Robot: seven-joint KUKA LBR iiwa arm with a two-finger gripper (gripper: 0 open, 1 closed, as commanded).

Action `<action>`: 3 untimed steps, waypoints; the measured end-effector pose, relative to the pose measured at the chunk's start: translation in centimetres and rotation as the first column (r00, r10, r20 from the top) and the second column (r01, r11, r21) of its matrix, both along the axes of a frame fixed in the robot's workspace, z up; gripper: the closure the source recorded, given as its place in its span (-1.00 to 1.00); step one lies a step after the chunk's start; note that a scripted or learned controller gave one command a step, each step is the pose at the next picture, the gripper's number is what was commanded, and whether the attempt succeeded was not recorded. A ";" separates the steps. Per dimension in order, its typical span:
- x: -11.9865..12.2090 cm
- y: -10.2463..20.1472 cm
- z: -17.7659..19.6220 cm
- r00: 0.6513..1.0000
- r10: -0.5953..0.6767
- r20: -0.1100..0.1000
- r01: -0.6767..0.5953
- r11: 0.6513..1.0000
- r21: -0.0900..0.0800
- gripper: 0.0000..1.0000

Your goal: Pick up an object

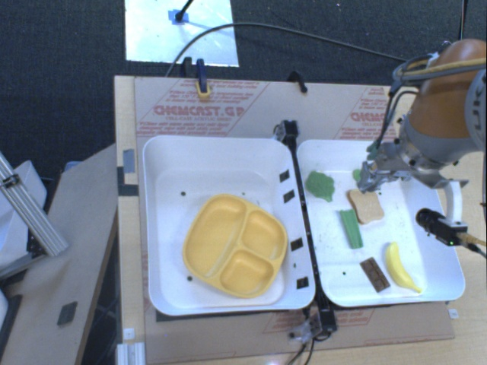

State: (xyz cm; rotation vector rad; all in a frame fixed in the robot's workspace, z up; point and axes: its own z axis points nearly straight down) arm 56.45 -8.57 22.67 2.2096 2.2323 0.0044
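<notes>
My gripper (370, 179) hangs low in the right bin (434, 291), just above the far edge of the toast slice (367, 206); whether my jaws are spread or clenched, I cannot tell. Nearby lie a green leaf (320, 185), green stick (351, 229), chocolate bar (374, 274) and banana (401, 267). A yellow tray (234, 245) sits in the left bin (163, 204).

Smooth glossy plastic forms the yellow tray (234, 255) and both white bins (221, 154), on a matt wooden-looking bench (87, 204).
</notes>
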 end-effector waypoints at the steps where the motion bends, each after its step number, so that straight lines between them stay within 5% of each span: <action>1: 2.7 5.6 0.3 1.000 0.001 0.001 -0.001 1.000 0.000 1.00; 3: 5.8 17.8 0.9 1.000 0.001 0.001 -0.001 1.000 0.001 1.00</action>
